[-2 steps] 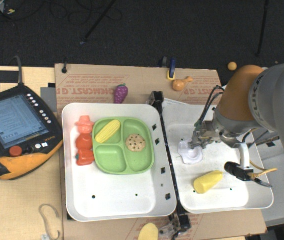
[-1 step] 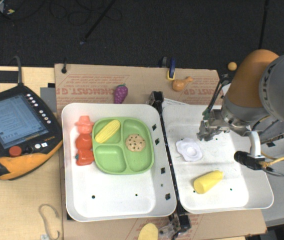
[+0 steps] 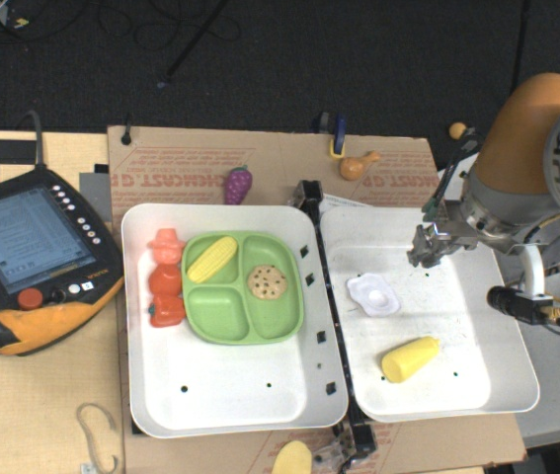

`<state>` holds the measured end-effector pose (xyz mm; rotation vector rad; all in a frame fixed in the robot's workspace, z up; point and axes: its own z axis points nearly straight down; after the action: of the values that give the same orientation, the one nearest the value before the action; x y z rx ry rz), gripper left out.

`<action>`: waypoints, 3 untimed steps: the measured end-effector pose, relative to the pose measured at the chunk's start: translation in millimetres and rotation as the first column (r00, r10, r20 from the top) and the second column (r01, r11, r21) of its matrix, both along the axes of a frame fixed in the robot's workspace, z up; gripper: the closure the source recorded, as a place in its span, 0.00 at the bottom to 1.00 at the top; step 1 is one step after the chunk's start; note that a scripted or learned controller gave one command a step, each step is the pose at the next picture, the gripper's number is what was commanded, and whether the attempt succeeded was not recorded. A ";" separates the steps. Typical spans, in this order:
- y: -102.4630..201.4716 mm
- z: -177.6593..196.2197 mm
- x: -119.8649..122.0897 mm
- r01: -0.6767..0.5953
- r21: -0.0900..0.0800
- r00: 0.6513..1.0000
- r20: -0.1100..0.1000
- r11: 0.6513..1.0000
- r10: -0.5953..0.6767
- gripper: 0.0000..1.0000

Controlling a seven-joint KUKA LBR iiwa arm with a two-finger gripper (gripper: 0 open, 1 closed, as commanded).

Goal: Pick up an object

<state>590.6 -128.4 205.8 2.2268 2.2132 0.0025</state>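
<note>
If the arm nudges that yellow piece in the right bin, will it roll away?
The yellow piece looks rounded and elongated, lying on its side, so it probably rolls sideways. It looks like a light plastic toy. The smooth right bin floor likely gives little grip.

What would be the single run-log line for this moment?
gripper: above right bin, holding nothing seen | white piece, yellow object: lying in bin | pick: not done

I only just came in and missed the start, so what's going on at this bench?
A robot arm reaches in from the right, its end effector hanging over the right bin. Below it lie a white egg-shaped piece and a yellow block. The left bin holds a green tray with corn and a cookie.
</note>
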 end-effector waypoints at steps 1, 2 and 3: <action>-2.1 23.0 0.0 -0.003 0.001 1.000 -0.002 1.000 0.003 1.00; 49.9 32.3 -12.3 -0.009 0.003 1.000 -0.006 1.000 0.009 1.00; 100.8 36.9 -26.7 -0.010 0.003 1.000 -0.006 1.000 0.010 1.00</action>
<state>563.9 -27.6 242.7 2.2209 2.2287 -0.0011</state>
